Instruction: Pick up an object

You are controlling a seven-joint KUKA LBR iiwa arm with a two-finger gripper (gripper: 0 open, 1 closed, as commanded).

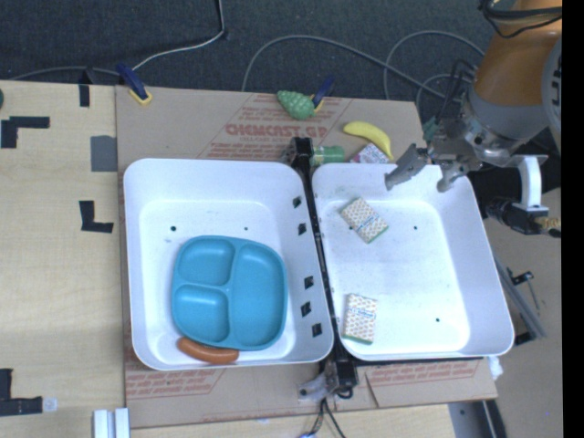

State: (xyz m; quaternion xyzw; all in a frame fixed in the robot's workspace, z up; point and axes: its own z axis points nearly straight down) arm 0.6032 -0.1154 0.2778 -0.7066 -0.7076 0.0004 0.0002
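My gripper (424, 175) hangs over the back edge of the right bin (456, 245), its two grey fingers spread apart with nothing between them. A small patterned packet (363, 219) lies in the right bin, to the left of and below the gripper. A second patterned packet (360, 318) rests near that bin's front left corner. In the left bin (155, 199) sits a blue divided plate (228, 291), with an orange sausage (208, 351) by its front edge.
Behind the bins on the cardboard lie a yellow banana (368, 136), a green toy (296, 103) and a small green item (328, 154) at the divider. Cables run across the dark floor at the back.
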